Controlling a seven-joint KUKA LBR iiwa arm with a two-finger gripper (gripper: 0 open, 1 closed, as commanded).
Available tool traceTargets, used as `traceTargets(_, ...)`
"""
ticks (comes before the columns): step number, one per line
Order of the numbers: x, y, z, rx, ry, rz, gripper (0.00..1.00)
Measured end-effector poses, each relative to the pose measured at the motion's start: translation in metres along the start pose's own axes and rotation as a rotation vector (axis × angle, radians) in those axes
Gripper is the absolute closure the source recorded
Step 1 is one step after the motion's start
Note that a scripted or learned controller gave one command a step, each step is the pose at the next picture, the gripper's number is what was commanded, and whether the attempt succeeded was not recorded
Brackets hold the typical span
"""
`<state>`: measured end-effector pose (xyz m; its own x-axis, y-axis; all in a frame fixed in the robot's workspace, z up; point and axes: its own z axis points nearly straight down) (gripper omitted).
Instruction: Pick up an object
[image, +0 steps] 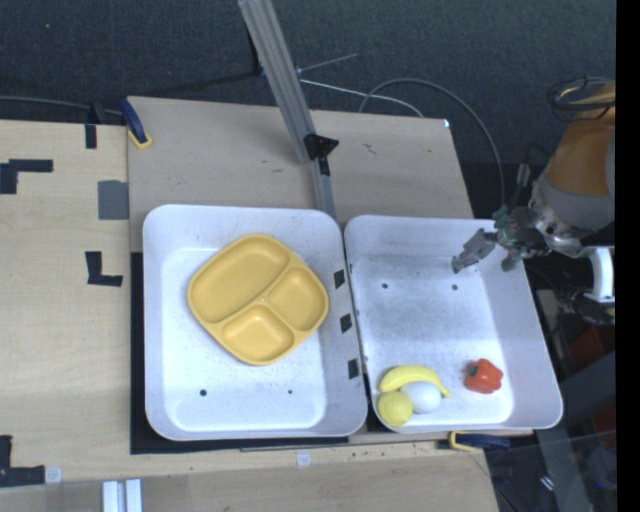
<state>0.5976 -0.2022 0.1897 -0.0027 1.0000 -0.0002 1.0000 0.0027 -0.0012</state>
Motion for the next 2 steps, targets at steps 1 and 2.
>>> traceTargets(1, 0.0, 0.0, 0.0, 0.0, 0.0, 0.0, 0.0)
traceTargets(2, 0.002, -0.001, 0.043, 0.004, 0.0, 0.001, 0.0)
